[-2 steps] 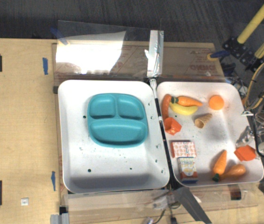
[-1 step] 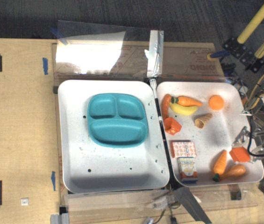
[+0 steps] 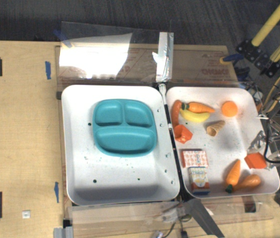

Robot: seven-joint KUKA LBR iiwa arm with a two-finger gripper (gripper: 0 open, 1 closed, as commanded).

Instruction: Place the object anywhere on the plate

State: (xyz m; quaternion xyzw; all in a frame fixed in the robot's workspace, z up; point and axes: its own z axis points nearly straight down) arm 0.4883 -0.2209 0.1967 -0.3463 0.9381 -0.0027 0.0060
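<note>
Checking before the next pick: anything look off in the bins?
Nothing stands out. The teal plate lies flat in the left bin, bare. Toy foods sit scattered but intact in the right bin.

- The teal divided plate looks like smooth, matt plastic.
- The two shallow white bins have a smooth plastic look with a soft sheen.
- The tan bench top looks like matt wood or board.
- The clear sheet on the far side is glossy and glares.
</note>
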